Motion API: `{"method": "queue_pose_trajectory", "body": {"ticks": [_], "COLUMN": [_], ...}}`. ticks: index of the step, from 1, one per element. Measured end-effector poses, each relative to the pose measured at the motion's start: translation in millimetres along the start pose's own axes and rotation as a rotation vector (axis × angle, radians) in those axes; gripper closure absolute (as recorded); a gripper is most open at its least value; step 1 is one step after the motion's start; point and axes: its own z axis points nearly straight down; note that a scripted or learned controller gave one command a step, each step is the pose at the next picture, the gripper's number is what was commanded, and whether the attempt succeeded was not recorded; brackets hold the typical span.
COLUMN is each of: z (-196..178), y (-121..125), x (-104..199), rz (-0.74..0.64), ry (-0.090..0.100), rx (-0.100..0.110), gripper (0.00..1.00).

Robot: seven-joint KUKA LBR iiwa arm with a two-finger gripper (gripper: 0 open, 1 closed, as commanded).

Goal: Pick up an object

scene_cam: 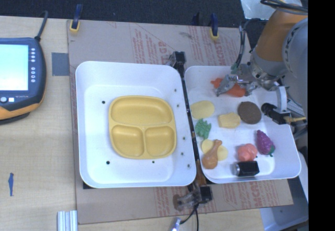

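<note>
**A:** White plastic everywhere in the camera view: what sits in the two bins?

**B:** The left bin (84,120) holds a yellow divided plate (142,126), lying flat near its middle with three compartments facing up. The right bin (285,172) carries the toy food. An orange carrot-like piece (236,90) lies near the far edge. Below it come a pale yellow round piece (202,109), a yellow wedge (229,120) and a dark brown disc (249,112), roughly in a row. Nearer the camera are a green leafy piece (202,129), a tan drumstick (212,154), a pinkish-orange lump (247,151), a purple bunch of grapes (265,142) and a small black block (246,168) at the near rim.

**A:** And the arm?

**B:** The arm (280,41), grey with its orange band, reaches in from the right. Its end effector (230,84) is low over the far part of the right bin, right at the orange carrot-like piece. The metal fingers look spread apart, straddling or overlapping that piece; whether they touch it I cannot tell, and nothing is clearly lifted between them.

**A:** Anything around the bins?

**B:** Both bins rest on a brown board (131,46) on the wooden tabletop (31,162). A handheld control pendant (18,78) lies at the left edge.
</note>
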Motion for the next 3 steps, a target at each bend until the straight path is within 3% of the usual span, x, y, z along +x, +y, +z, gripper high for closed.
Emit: {"method": "queue_pose_trajectory", "body": {"ticks": [1,3], "z": [-8,-1], "y": [0,0], "x": [-51,-1], "rz": [0.004,0.001], "ry": [0.001,-0.003], "rx": [-0.005,-0.001], "gripper": [0.0,0.0]}}
